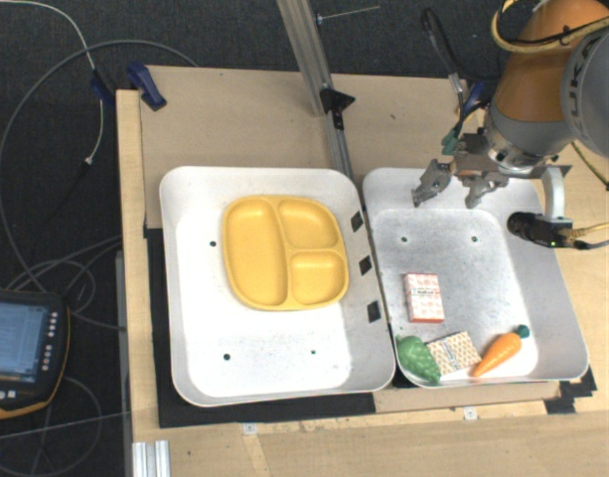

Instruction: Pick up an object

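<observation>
2 shallow white bins sit side by side on the worktop (234, 102), and the arm (547, 63) reaches in from the right, grey with its orange section bulging above the wrist. Its pincer (456, 189) hangs over the far edge of the right bin (542, 296), its 2 fingers (428, 184) splayed apart with nothing between them. Down at the near end of that same bin, well apart from the pincer, 4 small things are gathered: a pink-and-white box (424, 297) lying flat by itself near the middle, and below it a row along the front rim, with a green vegetable toy (417, 358) at the left corner, a patterned tan packet (453, 352) just beside it and tilted, and an orange carrot (499, 353) with a dark green tip angled up toward the right. The packet looks to be touching the green toy and close against the carrot. Over in the left bin (185, 266), a yellow tray (284, 251) with 3 compartments lies flat toward the far side. A metal post (304, 38) slants up from between the bins, a handheld screen unit (21, 351) rests off the worktop at the left, and cables (46, 28) loop across the dark floor beside it.
</observation>
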Controlling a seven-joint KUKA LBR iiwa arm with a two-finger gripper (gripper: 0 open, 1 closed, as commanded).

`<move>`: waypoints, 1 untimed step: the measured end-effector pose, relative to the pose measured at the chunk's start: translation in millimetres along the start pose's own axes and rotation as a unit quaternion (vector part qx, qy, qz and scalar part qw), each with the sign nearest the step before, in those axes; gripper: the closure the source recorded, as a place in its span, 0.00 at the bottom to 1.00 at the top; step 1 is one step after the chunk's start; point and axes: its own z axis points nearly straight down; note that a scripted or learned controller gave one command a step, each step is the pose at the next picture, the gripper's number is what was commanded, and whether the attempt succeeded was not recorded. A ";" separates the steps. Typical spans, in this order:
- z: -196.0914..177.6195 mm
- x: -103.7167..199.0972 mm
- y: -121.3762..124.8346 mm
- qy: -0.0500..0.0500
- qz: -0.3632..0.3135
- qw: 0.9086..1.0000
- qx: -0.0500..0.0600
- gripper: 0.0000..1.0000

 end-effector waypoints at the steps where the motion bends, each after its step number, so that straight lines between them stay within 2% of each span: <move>1: 0.0 0.0 0.0 0.000 0.000 1.000 0.000 0.00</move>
